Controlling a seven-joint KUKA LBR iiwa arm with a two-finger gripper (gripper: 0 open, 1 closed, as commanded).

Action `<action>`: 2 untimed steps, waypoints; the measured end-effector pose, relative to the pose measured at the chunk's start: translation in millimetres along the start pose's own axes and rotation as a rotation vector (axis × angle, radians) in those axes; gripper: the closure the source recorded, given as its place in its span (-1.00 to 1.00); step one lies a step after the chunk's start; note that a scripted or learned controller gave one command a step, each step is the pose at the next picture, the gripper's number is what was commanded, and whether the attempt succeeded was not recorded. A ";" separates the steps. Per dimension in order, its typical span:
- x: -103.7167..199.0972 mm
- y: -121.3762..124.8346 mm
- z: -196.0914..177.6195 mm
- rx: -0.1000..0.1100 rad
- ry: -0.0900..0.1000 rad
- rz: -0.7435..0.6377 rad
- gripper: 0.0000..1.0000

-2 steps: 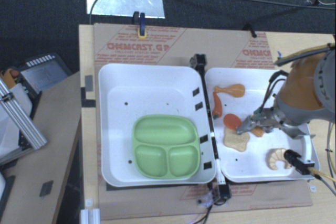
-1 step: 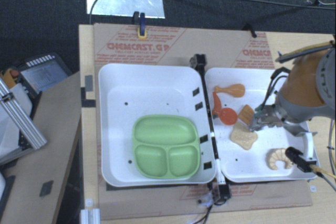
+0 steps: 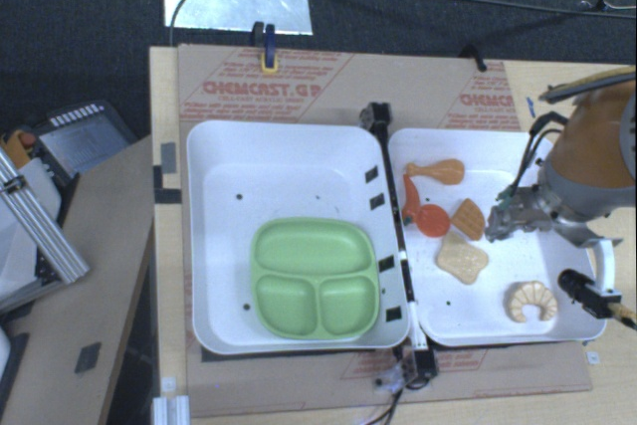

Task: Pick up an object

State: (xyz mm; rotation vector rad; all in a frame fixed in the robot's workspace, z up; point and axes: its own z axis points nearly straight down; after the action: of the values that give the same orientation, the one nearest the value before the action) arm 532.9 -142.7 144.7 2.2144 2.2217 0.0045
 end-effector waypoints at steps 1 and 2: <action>3.2 4.1 -63.7 -0.002 0.000 -0.001 1.00; 3.0 5.3 -81.2 0.002 0.001 -0.001 1.00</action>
State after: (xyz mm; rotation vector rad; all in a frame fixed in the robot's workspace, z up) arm 537.7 -139.5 226.0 2.2143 2.2248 0.0030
